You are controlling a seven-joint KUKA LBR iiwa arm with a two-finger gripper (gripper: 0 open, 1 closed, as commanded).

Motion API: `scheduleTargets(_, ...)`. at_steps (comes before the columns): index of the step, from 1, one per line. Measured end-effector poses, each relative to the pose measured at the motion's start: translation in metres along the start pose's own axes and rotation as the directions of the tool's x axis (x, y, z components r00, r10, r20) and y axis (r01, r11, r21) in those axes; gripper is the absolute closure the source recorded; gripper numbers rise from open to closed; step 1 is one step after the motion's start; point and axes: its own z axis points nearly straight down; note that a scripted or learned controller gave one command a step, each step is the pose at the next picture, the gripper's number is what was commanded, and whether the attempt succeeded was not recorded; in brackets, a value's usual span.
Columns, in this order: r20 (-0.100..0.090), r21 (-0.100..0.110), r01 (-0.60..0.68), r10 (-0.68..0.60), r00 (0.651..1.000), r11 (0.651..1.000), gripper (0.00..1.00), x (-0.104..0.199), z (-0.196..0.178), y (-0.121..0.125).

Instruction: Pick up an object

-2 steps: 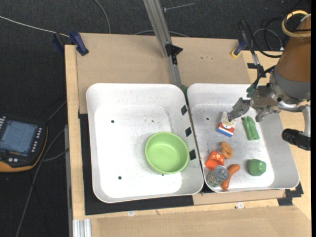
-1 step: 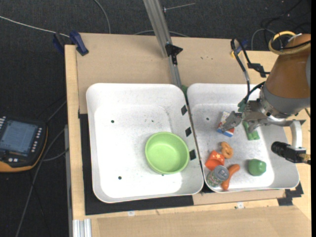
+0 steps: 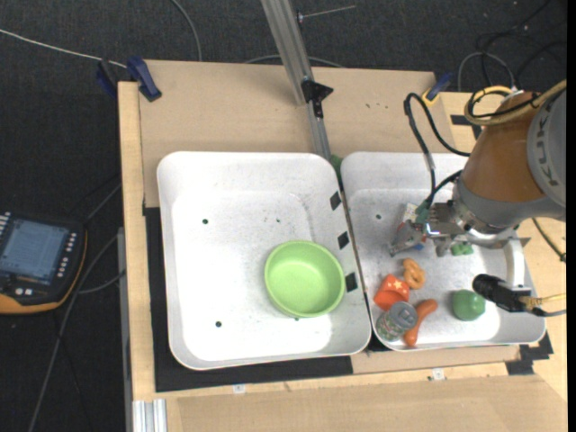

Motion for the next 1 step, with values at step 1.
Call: scheduleTargets(1,0.001,-0.003,0.0,0.0,1.0,1.0,0.0,0.0002,0.0305,-0.0005)
